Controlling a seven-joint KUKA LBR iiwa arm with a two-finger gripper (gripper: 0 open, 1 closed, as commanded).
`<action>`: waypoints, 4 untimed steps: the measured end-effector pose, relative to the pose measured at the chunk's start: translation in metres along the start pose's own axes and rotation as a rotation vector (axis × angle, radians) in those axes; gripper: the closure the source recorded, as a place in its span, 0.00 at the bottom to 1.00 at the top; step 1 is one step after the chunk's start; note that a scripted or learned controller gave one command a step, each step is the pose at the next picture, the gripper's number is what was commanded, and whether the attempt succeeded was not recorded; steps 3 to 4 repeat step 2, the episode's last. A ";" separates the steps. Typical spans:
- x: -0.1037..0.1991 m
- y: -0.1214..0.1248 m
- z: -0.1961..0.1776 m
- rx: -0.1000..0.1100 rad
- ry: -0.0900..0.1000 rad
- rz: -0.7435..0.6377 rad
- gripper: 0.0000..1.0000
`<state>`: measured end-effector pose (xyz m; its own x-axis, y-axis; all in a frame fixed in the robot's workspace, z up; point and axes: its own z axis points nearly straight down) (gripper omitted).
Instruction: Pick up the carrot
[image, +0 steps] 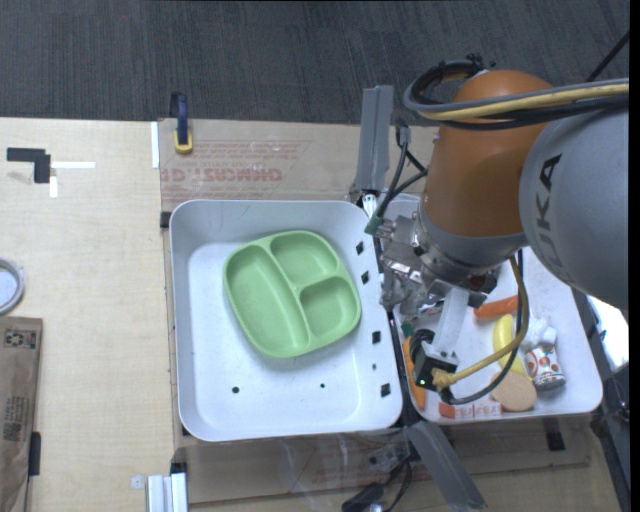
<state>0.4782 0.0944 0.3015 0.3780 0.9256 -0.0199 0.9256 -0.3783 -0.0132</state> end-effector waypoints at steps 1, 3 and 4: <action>0.060 -0.025 0.037 -0.006 0.014 0.180 1.00; -0.020 0.008 0.018 -0.008 0.018 0.432 1.00; -0.020 0.008 0.018 -0.008 0.018 0.432 1.00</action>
